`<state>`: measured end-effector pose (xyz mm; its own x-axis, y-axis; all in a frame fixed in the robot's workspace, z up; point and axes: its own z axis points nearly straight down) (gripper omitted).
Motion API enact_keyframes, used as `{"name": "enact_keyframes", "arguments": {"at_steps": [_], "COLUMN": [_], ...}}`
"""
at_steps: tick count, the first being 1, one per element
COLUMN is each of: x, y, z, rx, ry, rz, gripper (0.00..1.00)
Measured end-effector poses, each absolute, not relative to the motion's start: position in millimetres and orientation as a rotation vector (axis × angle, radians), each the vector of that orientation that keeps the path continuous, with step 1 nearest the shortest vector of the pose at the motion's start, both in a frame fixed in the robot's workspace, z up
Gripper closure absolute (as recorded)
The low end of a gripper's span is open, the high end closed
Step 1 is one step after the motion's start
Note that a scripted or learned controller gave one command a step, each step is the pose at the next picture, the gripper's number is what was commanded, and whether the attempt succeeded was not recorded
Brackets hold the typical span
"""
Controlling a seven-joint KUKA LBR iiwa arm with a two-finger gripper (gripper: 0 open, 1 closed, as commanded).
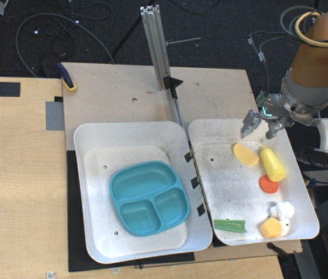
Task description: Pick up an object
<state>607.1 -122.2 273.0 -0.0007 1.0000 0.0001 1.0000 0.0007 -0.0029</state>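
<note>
Progress: nothing is seen lifted yet. The gripper (260, 124) hangs over the far edge of the right bin (222, 173), its two fingers spread apart with nothing between them, so the claw is judged released and the pick is not yet made.

Candidates are all gathered in the right bin. A pale yellow rounded piece (245, 154) lies nearest the gripper, just below it in the view. A yellow cylinder (273, 164) lies just beside that piece, toward the bin's right wall. An orange-red round piece (269, 184) sits at the cylinder's lower end, touching or nearly so; which cannot be told. A small white object (283, 209) and a yellow-orange block (271, 227) are grouped in the near right corner. A green flat strip (229, 225) lies apart from them, near the front wall.

The left bin (94, 156) holds a teal divided tray (150, 197) with three compartments, well apart from the gripper.

Left to do, by judgement: a descent onto one object, a closing of the fingers, and a lift. The pale yellow piece is probably the likeliest target, being closest.

Writing: no brand, label or legible text is made out on any object, bin or the arm.
</note>
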Motion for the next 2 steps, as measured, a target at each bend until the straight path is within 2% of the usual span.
{"name": "enact_keyframes", "arguments": {"at_steps": [1, 2], "x": [607.6, 604.0], "y": [-122, -128], "z": [274, 212], "rx": [-2.220, -2.217], "ry": [-2.222, -2.216], "rz": [0.001, 0.009], "gripper": [0.00, 0.00]}}
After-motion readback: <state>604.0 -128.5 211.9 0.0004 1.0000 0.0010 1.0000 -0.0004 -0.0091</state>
